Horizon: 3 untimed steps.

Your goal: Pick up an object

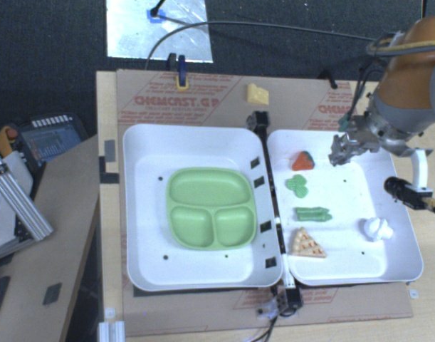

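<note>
Lighting: even, diffuse, moderately bright; source direction cannot be told. Glare: strong on the foil sheet point(158, 18) at 12 o'clock; mild sheen on both white bins point(196, 140). Shadows: soft, faint, close under bin rims. Focus: generally soft, low resolution; arm point(411, 70) at 2 o'clock slightly blurred. Dark cloth surround underexposed. Edge distortion: slight.

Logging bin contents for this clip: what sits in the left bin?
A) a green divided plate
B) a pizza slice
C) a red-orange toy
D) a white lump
A: the green divided plate lies in the left bin, while the pizza slice, red-orange toy and white lump lie in the right bin.
</note>
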### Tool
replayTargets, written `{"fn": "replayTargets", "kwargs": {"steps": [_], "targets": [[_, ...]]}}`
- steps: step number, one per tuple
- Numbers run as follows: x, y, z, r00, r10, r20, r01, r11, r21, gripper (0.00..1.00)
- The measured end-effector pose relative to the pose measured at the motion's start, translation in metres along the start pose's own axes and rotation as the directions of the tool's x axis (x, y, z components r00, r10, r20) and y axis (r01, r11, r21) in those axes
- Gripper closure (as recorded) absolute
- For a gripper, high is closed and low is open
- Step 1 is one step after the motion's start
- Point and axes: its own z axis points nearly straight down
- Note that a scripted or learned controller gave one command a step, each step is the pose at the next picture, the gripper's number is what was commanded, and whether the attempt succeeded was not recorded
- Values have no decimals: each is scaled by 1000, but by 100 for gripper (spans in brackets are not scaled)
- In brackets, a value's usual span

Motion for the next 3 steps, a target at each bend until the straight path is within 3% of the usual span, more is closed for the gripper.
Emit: {"fn": "replayTargets", "kwargs": {"steps": [3], "targets": [[158,-52,26,1000,-1,-1,1,1000,1,100]]}}
